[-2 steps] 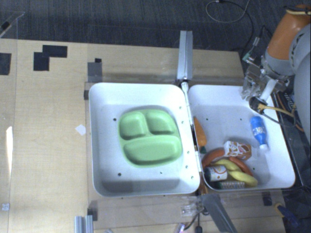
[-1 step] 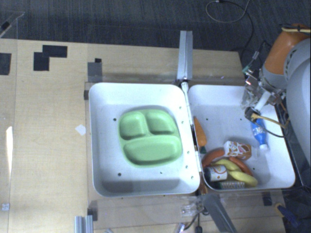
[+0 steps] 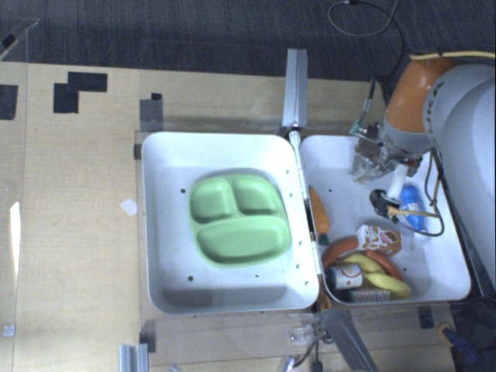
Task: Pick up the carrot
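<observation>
The camera view looks down on two white bins set side by side on a wooden bench [image 3: 70, 231]. In the left bin [image 3: 167, 177], near the middle of the frame, we see a green divided plate [image 3: 236, 218] lying flat, with two small sections above and one long section below.

The carrot [image 3: 318, 211] lies in the right bin [image 3: 449, 277], close against that bin's left wall, its length running up and down the frame. Below it, in the lower part of the same bin, we see a heap of things: a red sausage [image 3: 345, 248], a yellow banana [image 3: 384, 281] and a small carton [image 3: 380, 239]. A blue bottle [image 3: 411, 204] lies further right.

The arm [image 3: 418, 91] comes in at the upper right of the frame, its orange band plain to see. The gripper [image 3: 380, 161] hangs over the upper part of the right bin, well apart from the carrot. We see nothing held in it, and how wide it stands we cannot tell.
</observation>
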### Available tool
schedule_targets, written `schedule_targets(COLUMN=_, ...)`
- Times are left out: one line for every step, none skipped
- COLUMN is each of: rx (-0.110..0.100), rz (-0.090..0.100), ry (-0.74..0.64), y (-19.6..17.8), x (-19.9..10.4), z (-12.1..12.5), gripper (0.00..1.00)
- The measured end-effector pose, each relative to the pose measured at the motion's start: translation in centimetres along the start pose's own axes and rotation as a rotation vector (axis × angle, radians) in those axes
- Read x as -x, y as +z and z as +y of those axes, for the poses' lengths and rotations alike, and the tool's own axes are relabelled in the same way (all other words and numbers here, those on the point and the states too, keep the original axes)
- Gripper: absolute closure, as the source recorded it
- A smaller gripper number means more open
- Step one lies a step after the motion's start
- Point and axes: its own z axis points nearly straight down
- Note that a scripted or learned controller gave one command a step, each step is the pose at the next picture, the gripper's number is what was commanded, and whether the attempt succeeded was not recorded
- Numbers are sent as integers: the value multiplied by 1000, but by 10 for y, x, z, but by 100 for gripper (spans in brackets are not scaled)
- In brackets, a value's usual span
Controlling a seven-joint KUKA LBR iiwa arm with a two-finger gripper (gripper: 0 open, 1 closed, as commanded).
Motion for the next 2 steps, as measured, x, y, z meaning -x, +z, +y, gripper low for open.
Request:
schedule_targets(rx=-3, rz=-1, ry=15, y=-99, x=27, z=-25, gripper=100)
schedule_targets(rx=-3, rz=-1, ry=-264, y=-131, x=27, z=-38, gripper=100)
